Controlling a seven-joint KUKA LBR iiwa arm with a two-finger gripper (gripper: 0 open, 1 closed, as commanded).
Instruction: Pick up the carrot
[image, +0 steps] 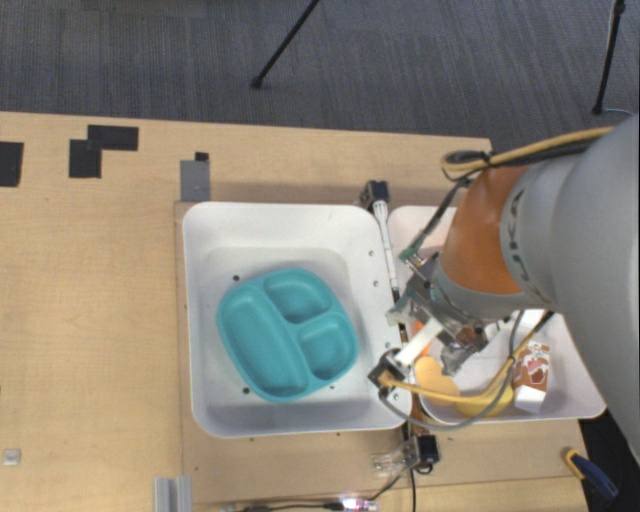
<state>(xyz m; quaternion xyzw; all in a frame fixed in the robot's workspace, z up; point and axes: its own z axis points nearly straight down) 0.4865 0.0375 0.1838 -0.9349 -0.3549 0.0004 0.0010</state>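
Observation:
The carrot (432, 374) shows as an orange patch near the front left corner of the right bin (590, 405), partly hidden by the gripper. My gripper (440, 350) hangs low in that bin, directly over the carrot's upper end. The wrist and its fittings cover the fingers, so whether anything is between them is hidden. The grey arm with its orange band covers most of the right bin.
A teal divided plate (288, 332) lies in the left bin (205, 300). A small red and white carton (534, 372) stands in the right bin, right of the gripper. The wall between the two bins runs just left of the gripper.

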